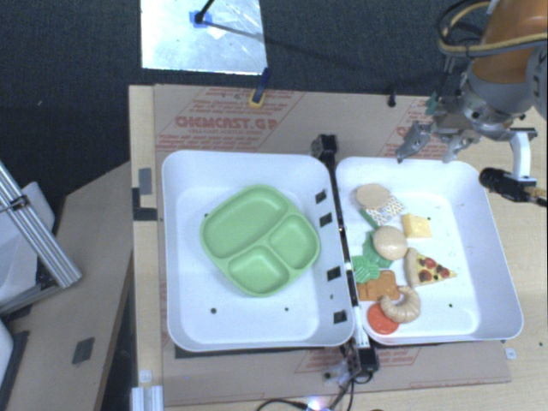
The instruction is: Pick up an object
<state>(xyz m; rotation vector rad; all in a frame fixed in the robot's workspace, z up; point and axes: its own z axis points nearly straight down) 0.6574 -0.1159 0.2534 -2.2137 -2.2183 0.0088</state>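
Above the right bin (492,229) — end effector (437,144), open-fingered

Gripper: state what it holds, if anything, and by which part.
Nothing is held. The gripper hangs with its fingers spread and bare above the far edge of the right bin, apart from the toy food lying in it.

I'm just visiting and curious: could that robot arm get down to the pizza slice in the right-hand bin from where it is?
Probably yes. The gripper hangs open above the right bin's far edge, and the pizza slice lies flat with nothing on top. A round bun lies close beside it, which might crowd the fingers.
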